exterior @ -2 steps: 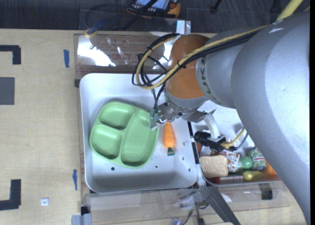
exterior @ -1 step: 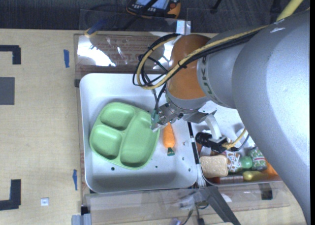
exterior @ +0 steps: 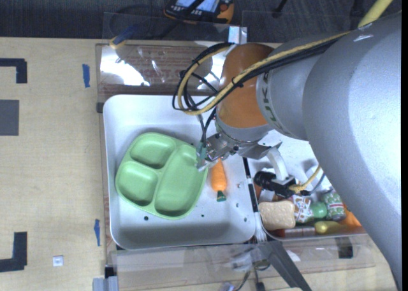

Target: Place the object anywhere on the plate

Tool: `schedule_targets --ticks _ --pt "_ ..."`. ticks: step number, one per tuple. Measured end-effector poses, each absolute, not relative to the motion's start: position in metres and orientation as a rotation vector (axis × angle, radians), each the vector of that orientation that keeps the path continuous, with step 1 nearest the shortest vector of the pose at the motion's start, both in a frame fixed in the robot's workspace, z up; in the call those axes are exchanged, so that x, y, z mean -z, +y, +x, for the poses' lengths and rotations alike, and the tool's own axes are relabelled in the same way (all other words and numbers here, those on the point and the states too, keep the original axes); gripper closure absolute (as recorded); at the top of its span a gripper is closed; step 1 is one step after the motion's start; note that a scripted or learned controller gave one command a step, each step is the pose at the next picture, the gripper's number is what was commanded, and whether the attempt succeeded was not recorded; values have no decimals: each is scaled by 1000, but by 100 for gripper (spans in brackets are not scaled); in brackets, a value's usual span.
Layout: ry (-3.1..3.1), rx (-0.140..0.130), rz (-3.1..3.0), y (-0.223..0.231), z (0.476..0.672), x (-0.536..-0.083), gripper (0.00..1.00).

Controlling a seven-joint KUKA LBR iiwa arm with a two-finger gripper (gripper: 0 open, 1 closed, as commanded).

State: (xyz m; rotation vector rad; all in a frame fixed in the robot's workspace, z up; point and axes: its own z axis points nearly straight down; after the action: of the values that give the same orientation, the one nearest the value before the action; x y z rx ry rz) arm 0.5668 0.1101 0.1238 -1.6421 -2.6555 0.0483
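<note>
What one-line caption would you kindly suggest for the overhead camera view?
KUKA arm's claw at the green divided plate's rim, toy carrot lying beside the plate in the left bin.

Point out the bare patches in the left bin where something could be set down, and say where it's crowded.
Bare floor lies in the left bin between the green plate and the near wall, and above the plate toward the far-left corner. The plate's three wells are bare. Crowded: plate's right edge, where the gripper and carrot sit.
</note>
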Motion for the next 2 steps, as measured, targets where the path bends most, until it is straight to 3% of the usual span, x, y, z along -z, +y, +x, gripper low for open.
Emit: schedule_targets --ticks 1,2 --pt "-2854 -8 -1320 153 586 -144 100" --pt "-2775 -2 -1473 134 587 -243 100"
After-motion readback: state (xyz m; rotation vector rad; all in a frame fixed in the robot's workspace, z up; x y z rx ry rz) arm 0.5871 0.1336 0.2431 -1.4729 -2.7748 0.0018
